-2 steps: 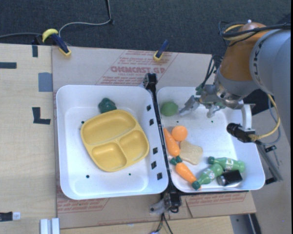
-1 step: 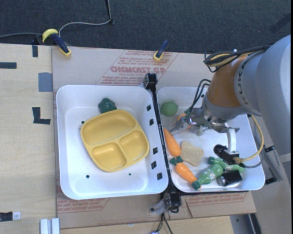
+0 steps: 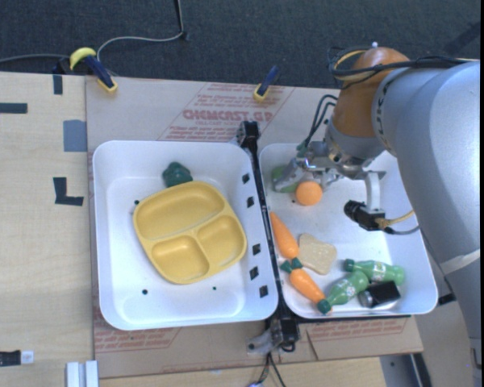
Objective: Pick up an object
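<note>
Gripper [image 3: 310,170] positioned low over far end of right bin [image 3: 411,240]. Orange ball [image 3: 308,193] seen just below fingertips, on bin floor, touching or nearly touching them; not seen between them. Jaw state cannot be told: fingers blurred against ball and small greenish piece [image 3: 283,184]. Two carrots [image 3: 283,235], cracker-like slab [image 3: 317,254], green bottles [image 3: 363,278] grouped nearer in same bin. Yellow divided tray [image 3: 190,230] placed in left bin [image 3: 113,216].
</note>
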`<state>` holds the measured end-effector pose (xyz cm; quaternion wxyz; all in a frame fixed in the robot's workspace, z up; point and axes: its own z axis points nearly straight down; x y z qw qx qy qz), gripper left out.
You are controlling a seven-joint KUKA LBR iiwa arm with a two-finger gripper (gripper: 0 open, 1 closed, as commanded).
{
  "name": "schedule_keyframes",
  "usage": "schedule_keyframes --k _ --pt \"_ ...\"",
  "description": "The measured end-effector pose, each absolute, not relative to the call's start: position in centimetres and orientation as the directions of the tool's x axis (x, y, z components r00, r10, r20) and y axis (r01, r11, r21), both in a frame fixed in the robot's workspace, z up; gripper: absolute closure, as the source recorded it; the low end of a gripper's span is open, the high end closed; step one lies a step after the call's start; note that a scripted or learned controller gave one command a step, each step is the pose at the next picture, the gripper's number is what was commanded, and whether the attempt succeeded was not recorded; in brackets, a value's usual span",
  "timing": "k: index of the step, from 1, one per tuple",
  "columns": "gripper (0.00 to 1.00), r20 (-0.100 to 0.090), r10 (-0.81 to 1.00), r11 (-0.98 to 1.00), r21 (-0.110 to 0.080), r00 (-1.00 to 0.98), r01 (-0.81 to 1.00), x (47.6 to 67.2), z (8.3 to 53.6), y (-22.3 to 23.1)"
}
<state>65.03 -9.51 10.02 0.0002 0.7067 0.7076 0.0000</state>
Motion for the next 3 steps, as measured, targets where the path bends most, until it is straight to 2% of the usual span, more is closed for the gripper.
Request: schedule_keyframes --k 1,2,3 --pt "1.0 0.0 1.0 0.003 -0.006 -0.003 1.0 64.9 10.9 -9.5" --pt "0.0 -0.002 1.0 0.002 -0.002 -0.002 1.0 65.0 10.9 -9.5" --pt "0.0 -0.001 1.0 0.003 0.0 -0.003 1.0 66.9 8.5 -9.7"
